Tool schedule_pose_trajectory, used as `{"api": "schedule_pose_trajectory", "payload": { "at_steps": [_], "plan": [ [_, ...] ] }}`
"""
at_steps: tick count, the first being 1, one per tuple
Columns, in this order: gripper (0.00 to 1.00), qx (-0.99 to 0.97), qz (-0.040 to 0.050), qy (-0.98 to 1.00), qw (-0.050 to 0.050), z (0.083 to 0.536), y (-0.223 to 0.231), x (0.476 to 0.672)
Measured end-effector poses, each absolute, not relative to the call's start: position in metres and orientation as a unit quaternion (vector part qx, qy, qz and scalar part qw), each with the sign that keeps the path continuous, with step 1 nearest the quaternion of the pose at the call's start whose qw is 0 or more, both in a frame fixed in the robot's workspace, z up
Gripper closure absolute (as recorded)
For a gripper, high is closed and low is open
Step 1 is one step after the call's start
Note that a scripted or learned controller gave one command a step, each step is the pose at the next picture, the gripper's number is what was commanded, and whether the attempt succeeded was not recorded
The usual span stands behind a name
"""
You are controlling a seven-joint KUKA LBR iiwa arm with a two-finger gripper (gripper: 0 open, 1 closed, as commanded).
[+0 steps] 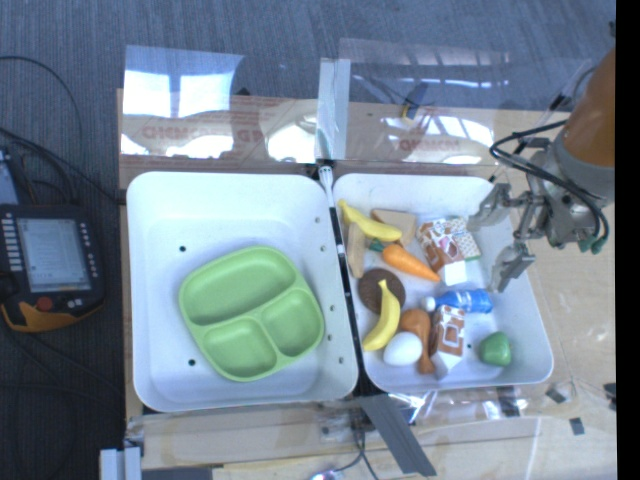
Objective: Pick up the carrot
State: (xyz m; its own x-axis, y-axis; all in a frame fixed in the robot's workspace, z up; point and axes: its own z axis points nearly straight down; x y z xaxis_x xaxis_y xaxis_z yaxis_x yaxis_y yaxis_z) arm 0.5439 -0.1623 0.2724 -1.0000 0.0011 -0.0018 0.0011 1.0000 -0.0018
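Grey carpet surrounds my bench (560, 408). In the right bin (530, 358), the carrot (408, 260) lies among crowded toy food, left of my gripper (508, 236), which hangs spread wide and empty, presumably ready for descent.

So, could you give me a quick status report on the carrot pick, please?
Gripper open, above right bin's right side, holding nothing. Carrot lies in right bin, untouched. Banana and snack packet crowd it.

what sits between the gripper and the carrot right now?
In the camera view, a red-and-white patterned packet lies between the gripper and the carrot, with a small white block just below that line.
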Motion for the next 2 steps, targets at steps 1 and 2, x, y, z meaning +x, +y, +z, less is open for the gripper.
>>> {"api": "schedule_pose_trajectory", "payload": {
  "at_steps": [1,2],
  "plan": [
    [0.00,0.040,0.0013,0.999,-0.003,0.180,-0.076,0.569],
    [0.00,-0.059,-0.0010,0.998,0.006,0.091,-0.099,0.585]
  ]
}}
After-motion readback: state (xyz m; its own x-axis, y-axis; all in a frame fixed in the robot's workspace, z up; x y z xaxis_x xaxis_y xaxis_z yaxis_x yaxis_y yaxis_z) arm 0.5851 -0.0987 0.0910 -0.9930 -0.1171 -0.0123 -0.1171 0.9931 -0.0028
